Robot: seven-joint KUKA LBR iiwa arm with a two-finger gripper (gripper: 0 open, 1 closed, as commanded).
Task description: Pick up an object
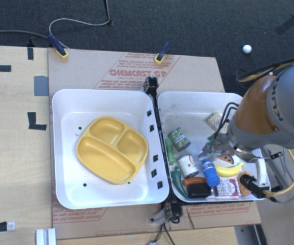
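Observation:
The right bin [198, 102] holds several small objects. A green can [177, 138] lies near its left wall, with a white and red cup [188, 165] below it. A blue bottle [210, 173] lies beside a yellow banana [229, 169]. A black block [198, 190] and a red and white packet [228, 188] rest along the front wall. A pale checkered piece [214, 119] sits toward the back. My gripper [212, 146] hangs low over the bin's right half, just above the blue bottle and the banana. Nothing can be seen held in it.
The left bin [65, 137] holds a yellow divided plate [112, 149]. A black divider [156, 137] runs between the bins. My grey arm with its orange band [259, 111] covers the right bin's right wall. Cables trail at the front right.

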